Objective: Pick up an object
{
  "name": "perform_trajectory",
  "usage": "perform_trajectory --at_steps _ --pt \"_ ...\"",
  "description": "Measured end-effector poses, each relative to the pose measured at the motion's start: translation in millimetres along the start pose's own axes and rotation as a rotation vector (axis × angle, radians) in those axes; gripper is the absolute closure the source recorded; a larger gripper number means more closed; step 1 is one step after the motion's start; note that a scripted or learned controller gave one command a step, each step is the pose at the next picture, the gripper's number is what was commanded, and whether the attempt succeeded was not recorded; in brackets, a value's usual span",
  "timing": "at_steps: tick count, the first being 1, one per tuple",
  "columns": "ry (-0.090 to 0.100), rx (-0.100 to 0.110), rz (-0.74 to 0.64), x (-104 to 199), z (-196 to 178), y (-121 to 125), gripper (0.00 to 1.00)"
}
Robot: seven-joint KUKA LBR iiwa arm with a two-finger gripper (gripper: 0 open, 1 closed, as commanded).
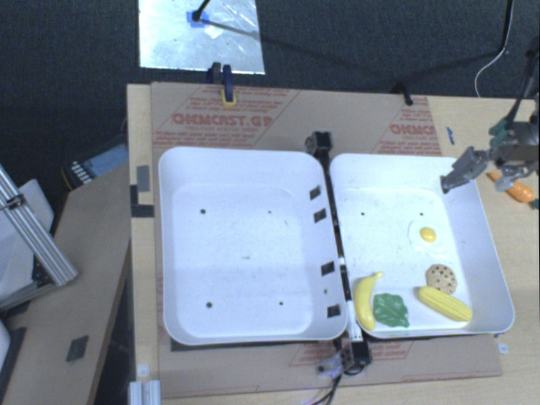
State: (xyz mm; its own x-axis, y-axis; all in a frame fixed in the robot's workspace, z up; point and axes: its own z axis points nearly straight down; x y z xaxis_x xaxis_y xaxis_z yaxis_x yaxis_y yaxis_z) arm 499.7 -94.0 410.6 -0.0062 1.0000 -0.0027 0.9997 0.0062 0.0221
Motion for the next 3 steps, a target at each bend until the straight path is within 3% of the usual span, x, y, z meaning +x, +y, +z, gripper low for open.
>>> perform_trajectory --at_steps 1,2,3 --pt "0.002 0.002 -0.003 45.9 -130.5 -9.9 0.00" --pt "-0.001 0.018 0.015 -63.1 -125.0 -11.7 0.00" --pt "-0.001 0.018 0.008 -116.0 -122.8 43.8 0.00"
